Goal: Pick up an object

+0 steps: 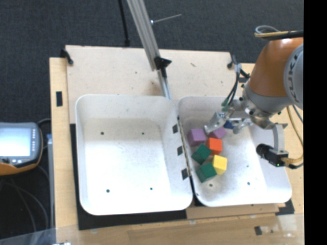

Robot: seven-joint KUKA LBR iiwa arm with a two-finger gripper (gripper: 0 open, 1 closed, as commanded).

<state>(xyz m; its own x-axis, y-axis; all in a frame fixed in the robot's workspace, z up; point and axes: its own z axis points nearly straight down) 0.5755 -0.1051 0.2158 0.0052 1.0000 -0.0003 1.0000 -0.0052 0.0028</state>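
Gripper hangs low over the right white bin, just above the blocks. Small purple wooden cube lies just below and toward the camera from the tip; orange cube touches it. Finger opening: cannot tell, nothing visibly held.

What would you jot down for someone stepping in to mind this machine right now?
Gripper: low over the right white bin, beside the small purple block; nothing seen held.
Blocks, clustered at that bin's left side: larger purple cube, orange cube, two green cubes, yellow cube.
Left white bin: no blocks seen in it.
Done: nothing lifted.
Left: grasp one block and raise it.
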